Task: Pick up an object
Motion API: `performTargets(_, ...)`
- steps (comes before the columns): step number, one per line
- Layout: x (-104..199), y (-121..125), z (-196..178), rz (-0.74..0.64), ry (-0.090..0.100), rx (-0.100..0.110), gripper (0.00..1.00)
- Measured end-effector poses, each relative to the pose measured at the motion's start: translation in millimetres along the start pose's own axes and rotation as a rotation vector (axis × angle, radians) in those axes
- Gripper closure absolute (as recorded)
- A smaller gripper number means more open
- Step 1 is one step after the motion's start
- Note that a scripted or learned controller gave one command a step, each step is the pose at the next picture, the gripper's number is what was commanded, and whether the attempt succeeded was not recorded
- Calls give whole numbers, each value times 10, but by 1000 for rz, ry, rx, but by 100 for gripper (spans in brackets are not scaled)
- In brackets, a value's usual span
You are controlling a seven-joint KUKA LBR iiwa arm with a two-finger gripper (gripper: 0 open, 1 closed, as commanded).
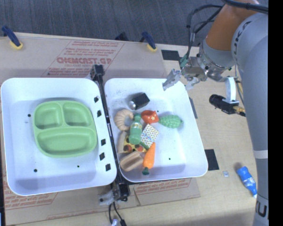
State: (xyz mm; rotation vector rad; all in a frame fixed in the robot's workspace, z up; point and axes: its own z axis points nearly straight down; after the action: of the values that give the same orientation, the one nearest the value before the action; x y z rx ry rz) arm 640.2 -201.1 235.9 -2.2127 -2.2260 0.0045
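Note:
The right bin [191, 126] holds a pile of toy food: a black block [139, 100], a croissant [123, 118], a red tomato [150, 116], a green bumpy vegetable [170, 122], a green bottle [135, 131], a checkered packet [149, 134], a carrot [149, 157] and a hot dog bun [131, 161]. My gripper [175, 78] hangs above the bin's far right corner, its fingers open, with nothing between them. It is apart from all the toys.
The left bin [14, 126] bears a green sectioned plate [64, 127]. A black divider with clips [102, 121] runs between the bins. A blue object [246, 179] lies on the bench at the right. Blue clamps [148, 40] hold the cardboard's far edge.

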Motion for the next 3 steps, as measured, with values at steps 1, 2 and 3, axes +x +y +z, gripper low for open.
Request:
performTargets(1,725,170,1448,-248,1,0,0)
performTargets(2,993,171,1442,-368,1,2,0)
performTargets(3,1007,-65,1445,-240,1,2,0)
